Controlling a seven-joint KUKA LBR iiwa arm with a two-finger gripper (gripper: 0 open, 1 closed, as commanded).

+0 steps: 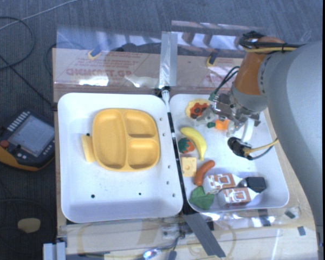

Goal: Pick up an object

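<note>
Hovering tool [223, 118] touches a small orange object [221, 125].

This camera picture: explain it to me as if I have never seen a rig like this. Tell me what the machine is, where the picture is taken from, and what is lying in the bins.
One fixed camera looks down at a slant on a bench with two shallow white bins. The grey machine reaching in from the right is a robot arm with an orange band above its wrist; its gripper is low over the right bin, near a small orange piece. I cannot tell whether it holds anything. The left bin contains a yellow divided plate. The right bin holds toy food: a banana, a cheese wedge, a sausage, a green leaf and a small carton. On the floor to the left lies a handheld controller.
</note>
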